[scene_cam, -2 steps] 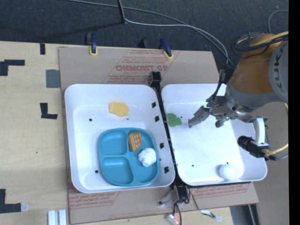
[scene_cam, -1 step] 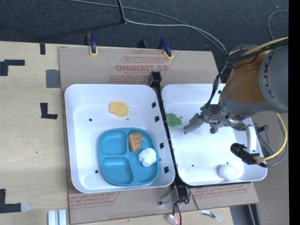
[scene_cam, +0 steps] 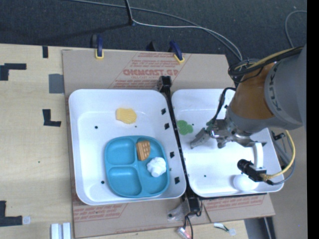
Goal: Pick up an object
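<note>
My gripper (scene_cam: 198,137) hangs low over the right bin (scene_cam: 199,101), with its fingers pointing left and standing open; nothing is between them. A small green object (scene_cam: 184,127) lies just up and left of the fingertips, close to the wall between the bins. A white rounded object (scene_cam: 244,182) rests in the right bin's near right corner, partly behind a black fitting on the arm. In the left bin (scene_cam: 84,108), a blue divided plate (scene_cam: 122,176) bears a tan waffle-like piece (scene_cam: 143,150) and a white lump (scene_cam: 156,166). A yellow piece (scene_cam: 126,115) lies behind the plate.
The arm's bulky grey and orange body (scene_cam: 264,98) covers the right side of the right bin. A black divider clip (scene_cam: 164,83) sits where the bins meet. Cables run across the dark floor behind the cardboard base (scene_cam: 144,68).
</note>
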Robot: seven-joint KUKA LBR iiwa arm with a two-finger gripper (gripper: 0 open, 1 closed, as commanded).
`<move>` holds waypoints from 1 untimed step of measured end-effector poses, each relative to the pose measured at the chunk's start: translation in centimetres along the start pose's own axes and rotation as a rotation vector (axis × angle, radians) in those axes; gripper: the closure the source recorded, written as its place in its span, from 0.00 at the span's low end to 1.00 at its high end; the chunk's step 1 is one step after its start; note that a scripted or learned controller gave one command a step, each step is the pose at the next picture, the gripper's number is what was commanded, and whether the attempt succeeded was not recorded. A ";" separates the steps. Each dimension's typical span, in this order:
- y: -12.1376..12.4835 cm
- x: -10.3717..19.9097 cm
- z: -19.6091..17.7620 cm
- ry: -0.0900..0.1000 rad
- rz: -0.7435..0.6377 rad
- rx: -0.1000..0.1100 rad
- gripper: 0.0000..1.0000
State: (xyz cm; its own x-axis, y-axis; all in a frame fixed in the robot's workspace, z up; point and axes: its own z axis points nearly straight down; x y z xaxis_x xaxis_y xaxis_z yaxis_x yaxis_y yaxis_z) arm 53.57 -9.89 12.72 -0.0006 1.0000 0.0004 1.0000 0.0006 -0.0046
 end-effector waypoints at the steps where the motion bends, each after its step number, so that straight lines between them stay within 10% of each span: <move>1: 0.1 0.0 -1.2 0.000 0.000 -0.004 1.00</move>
State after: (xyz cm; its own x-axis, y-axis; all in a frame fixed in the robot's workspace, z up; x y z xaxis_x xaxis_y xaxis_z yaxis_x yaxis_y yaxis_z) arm 53.67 -9.89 13.93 -0.0010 1.0000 -0.0001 1.0000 0.0010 -0.0010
